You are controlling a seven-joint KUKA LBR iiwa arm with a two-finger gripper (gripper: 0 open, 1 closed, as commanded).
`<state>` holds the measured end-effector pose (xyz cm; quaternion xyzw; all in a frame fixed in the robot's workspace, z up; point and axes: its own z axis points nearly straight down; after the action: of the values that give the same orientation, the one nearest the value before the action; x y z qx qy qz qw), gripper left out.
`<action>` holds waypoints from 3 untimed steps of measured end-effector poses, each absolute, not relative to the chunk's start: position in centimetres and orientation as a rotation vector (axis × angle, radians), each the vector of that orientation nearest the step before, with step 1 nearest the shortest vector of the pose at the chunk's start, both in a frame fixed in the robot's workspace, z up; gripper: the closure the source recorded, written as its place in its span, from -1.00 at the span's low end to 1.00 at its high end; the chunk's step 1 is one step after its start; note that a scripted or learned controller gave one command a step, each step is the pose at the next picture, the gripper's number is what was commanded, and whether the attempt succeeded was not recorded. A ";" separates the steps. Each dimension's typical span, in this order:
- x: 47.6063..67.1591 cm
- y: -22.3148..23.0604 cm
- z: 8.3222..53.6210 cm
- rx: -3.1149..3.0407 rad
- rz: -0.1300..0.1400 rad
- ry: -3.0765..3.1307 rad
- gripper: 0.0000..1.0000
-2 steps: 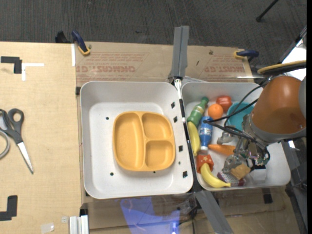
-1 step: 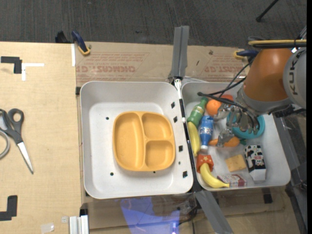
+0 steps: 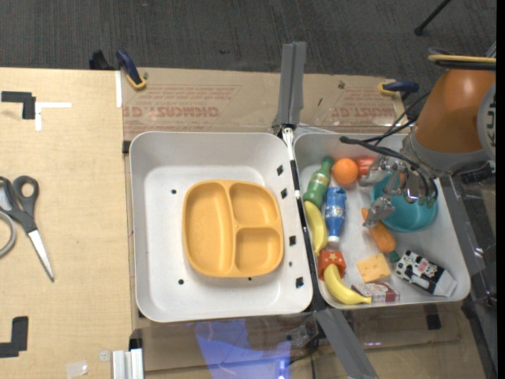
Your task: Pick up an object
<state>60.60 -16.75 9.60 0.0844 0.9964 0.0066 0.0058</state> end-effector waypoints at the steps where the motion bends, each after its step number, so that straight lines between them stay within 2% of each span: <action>1: 52.1 -13.1 9.2 0.519 0.002 3.097 -1.00; 2: 52.2 -13.0 10.1 0.515 0.001 3.095 1.00; 3: 53.9 -9.2 13.0 0.368 0.000 3.116 1.00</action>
<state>53.92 -9.21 13.05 0.1174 0.9931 0.0001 0.0020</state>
